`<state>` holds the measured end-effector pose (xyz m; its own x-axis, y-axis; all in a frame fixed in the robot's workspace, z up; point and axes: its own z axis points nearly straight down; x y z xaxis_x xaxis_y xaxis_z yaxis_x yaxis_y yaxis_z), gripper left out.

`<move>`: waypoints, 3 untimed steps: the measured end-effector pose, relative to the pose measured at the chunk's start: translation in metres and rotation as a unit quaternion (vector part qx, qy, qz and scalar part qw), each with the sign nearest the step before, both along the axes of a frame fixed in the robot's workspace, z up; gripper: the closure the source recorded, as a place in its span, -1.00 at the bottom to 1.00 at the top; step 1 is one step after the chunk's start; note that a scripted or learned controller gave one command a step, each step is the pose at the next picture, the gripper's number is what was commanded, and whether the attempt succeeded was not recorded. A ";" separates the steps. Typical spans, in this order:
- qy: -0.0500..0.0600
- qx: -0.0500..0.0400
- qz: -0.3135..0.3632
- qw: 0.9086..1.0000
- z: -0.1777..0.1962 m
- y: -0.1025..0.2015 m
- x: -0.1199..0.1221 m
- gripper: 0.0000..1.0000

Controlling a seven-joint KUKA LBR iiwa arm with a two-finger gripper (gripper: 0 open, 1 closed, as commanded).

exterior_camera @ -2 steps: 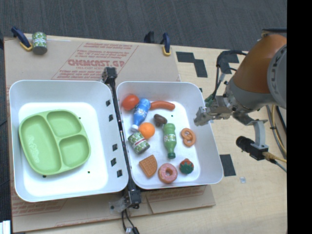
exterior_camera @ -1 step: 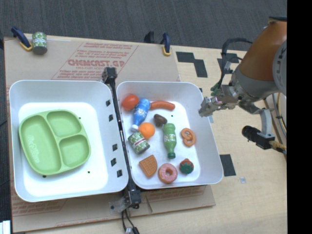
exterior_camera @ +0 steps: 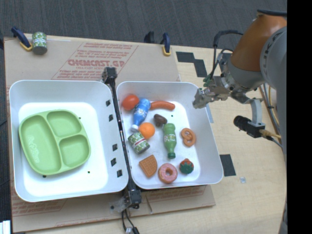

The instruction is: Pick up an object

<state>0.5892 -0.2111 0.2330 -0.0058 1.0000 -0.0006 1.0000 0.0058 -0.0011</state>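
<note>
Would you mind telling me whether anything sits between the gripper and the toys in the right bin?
Nothing visible does. The gripper hovers by the right bin's far-right rim, and the nearest toy, the sausage, lies uncovered to its left.

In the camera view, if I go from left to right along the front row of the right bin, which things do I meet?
Waffle → pink donut → strawberry. All three lie apart from each other near the front wall of the right bin.
</note>
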 end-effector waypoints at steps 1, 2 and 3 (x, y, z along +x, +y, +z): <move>0.000 0.000 0.000 1.000 -0.013 0.000 0.039 1.00; -0.001 0.000 0.000 1.000 0.028 0.015 0.022 1.00; 0.001 0.000 0.000 1.000 0.017 0.000 -0.001 1.00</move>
